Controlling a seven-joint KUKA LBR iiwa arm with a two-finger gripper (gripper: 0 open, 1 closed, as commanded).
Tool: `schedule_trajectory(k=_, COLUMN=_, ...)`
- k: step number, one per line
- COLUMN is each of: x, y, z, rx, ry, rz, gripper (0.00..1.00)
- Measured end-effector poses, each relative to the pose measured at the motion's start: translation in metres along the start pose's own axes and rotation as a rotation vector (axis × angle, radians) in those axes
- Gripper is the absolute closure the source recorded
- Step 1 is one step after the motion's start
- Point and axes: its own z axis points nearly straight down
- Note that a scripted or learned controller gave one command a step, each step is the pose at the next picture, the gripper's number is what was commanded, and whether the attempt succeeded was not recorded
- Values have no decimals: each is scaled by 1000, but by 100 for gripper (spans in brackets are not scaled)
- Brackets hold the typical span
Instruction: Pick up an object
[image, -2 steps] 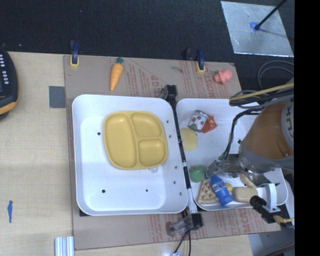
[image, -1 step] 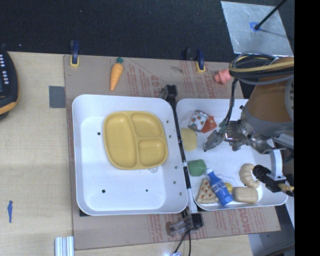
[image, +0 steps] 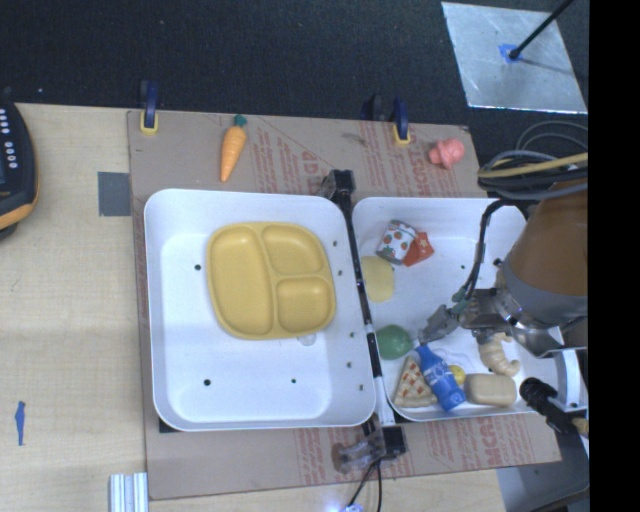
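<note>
Grey two-finger gripper (image: 447, 318) low in right white bin (image: 440, 215), fingers spread, nothing between them. Blue plastic bottle (image: 439, 377) just below (across pizza-slice toy (image: 410, 384)); green ball (image: 393, 341) beside; cream croissant toy (image: 497, 355) near.

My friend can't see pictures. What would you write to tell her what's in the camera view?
A robot arm reaches from the right, its claw low over the right bin of toy food: pizza slice, blue bottle, green ball. The left bin holds a yellow tray; a toy carrot lies behind it.
</note>
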Motion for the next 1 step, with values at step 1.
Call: schedule_trajectory(k=1, x=5, y=1, z=86, rx=-4, ry=-1, rz=-4, gripper=0)
